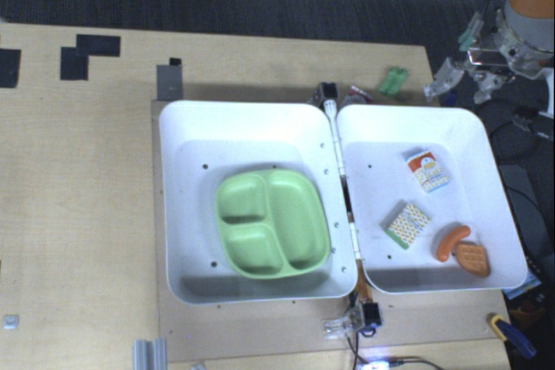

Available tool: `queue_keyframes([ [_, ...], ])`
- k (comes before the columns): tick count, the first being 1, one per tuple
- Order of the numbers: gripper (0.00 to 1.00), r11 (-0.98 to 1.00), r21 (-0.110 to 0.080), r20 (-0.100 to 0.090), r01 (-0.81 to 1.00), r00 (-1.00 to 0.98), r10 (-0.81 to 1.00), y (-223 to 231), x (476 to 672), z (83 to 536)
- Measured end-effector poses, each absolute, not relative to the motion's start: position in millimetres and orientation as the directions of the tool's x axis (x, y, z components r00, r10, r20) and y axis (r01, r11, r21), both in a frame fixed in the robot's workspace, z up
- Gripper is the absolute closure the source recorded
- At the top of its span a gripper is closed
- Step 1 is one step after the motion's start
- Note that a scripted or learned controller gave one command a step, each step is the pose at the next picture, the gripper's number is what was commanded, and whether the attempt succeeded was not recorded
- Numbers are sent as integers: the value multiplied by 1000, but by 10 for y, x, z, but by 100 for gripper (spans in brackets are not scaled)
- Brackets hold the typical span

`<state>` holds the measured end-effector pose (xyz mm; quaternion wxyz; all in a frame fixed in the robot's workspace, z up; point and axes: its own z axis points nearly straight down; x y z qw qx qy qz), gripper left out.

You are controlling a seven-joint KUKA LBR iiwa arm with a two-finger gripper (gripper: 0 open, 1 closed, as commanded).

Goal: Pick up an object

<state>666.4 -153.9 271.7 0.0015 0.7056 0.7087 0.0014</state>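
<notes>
A small white carton with red-and-blue print (427, 170) lies in the right white bin (486, 143); the two-finger gripper (464, 75) hovers beyond its far rim, fingers spread, holding nothing.

One camera looked down at a slant from above the bench (78, 212). Both white bins (186, 130) sat within its frame.

We note a divided tray (273, 223) in the left bin (186, 186), and in the right bin (486, 160) a small carton (427, 170) behind a packet (407, 224), with a sausage (451, 242) touching a biscuit (473, 258) to the packet's right.
</notes>
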Motion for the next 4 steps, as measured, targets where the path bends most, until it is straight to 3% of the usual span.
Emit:
queue_keyframes([
  [1,0,2,-2,1,1000,-2,1000,-1756,6678,1231],
  [2,0,2,5,-1,1000,-2,1000,-1770,6039,857],
  [3,100,3,12,-2,1000,-3,1000,-1765,6061,978],
  [4,100,1,5,-1,1000,-1,1000,-1574,4878,1999],
])
